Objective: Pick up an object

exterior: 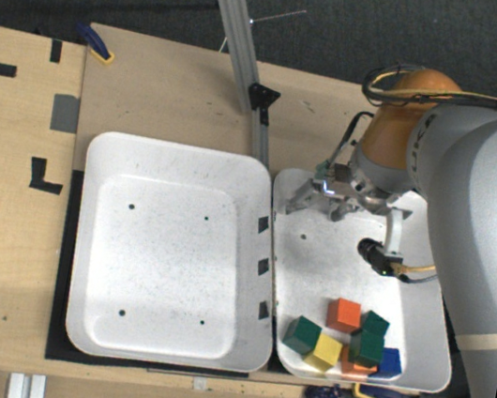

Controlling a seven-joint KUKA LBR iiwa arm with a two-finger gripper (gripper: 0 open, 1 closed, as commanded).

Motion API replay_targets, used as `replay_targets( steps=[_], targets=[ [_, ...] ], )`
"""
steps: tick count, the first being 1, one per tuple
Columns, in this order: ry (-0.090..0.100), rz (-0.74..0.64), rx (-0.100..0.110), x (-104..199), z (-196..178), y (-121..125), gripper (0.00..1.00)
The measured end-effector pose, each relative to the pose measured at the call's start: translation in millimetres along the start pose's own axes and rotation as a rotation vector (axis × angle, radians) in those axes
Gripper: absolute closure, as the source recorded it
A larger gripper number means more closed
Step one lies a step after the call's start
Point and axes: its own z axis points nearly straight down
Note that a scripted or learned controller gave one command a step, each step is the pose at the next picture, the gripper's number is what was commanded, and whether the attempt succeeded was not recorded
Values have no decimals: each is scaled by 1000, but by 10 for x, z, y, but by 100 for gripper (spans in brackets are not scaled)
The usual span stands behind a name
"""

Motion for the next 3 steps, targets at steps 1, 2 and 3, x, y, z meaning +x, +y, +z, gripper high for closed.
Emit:
replay_targets(
  steps=[1,2,3],
  targets=[
    [1,-1,-2,11,-112,6,100],
    [1,0,-9,-2,-747,-6,100],
    [1,0,-9,-68,-1222,44,100]
  ],
)
